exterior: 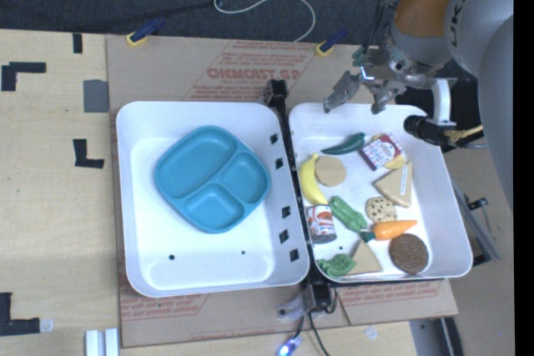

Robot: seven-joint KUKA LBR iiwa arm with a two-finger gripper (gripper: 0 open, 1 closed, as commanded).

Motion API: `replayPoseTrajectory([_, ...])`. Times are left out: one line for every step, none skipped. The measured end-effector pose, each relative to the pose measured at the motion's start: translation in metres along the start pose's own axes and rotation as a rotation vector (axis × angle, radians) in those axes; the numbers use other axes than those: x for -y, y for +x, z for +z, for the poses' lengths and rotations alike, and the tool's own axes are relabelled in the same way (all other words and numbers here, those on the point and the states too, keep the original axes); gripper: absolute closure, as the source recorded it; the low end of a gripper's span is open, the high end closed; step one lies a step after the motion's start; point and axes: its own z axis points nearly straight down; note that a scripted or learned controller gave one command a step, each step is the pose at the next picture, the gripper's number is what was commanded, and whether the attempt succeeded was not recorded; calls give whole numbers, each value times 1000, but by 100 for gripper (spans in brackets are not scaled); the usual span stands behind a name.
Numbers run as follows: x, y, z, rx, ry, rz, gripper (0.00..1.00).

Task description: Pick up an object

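Observation:
My gripper (360, 95) hangs open above the far edge of the right bin (450, 204), with nothing between its two grey fingers (338, 93). Below it the bin holds toy food: a green chilli (344, 145), a red packet (380, 152), a banana (310, 179), a round biscuit (330, 172), a cheese wedge (395, 184), a green pickle (348, 213), a spotted cracker (380, 208), a carrot (392, 229), a small can (322, 223), a brown cookie (409, 253), a bread wedge (365, 257) and a green leafy piece (337, 266).
The left bin (138, 213) holds a blue divided plate (212, 178). Black clips (277, 92) join the two bins along the middle. A white cable (250, 8) loops over the dark backdrop behind the bench. The arm's grey body (492, 37) fills the upper right.

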Motion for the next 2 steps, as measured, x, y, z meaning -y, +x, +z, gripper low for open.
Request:
replayPoseTrajectory([51, 40, 26, -1, 5, -1, 0])
replayPoseTrajectory([102, 89, -2, -2, 2, -4, 0])
